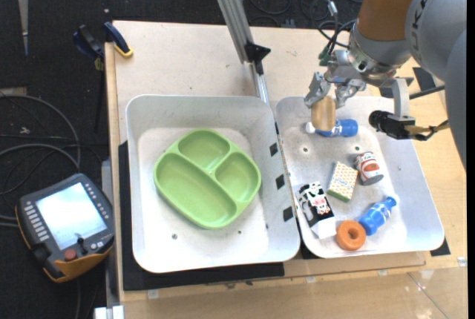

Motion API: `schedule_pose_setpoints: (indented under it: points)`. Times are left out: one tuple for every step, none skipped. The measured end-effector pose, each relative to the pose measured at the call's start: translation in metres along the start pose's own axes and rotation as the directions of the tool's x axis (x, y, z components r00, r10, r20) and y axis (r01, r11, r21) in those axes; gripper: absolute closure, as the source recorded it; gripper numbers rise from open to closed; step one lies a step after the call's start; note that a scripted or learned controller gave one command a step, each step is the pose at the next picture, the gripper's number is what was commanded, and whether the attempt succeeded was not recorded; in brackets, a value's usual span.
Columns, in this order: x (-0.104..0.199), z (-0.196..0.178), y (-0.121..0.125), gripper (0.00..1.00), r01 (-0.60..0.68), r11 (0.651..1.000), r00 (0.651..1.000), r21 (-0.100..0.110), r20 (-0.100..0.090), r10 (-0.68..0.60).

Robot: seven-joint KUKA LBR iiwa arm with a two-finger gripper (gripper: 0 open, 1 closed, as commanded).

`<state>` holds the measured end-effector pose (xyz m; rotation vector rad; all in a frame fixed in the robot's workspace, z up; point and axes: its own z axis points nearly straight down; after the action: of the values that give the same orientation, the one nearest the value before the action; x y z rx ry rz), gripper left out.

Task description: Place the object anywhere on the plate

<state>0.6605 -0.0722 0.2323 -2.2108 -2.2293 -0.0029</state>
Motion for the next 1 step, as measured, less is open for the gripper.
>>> schedule_pose_setpoints:
  points:
    - [0.0556, -0.0104, 0.0, 1.0, 0.0, 1.0, 1.0, -0.002, 0.001, 0.0]
